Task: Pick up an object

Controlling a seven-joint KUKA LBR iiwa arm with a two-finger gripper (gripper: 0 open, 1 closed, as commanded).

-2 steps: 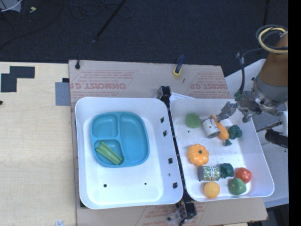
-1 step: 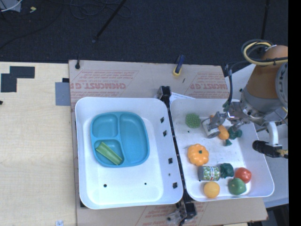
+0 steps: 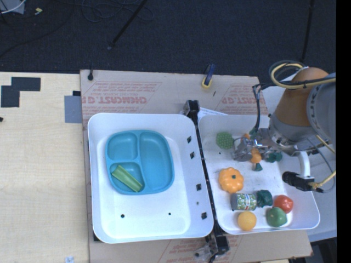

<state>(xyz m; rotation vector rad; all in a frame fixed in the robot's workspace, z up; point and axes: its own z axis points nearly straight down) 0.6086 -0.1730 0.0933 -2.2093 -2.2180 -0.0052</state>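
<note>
Our gripper (image 3: 248, 147) sits low at the right bin's (image 3: 307, 223) twelve o'clock; we cannot tell its opening. A small orange piece (image 3: 255, 158) lies just beside it at five o'clock. Crowding there could make us nudge it away.

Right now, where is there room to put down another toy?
The left bin has bare floor in front of the blue plate. The right bin is crowded: pumpkin, can, tomato and gripper fill it.
</note>
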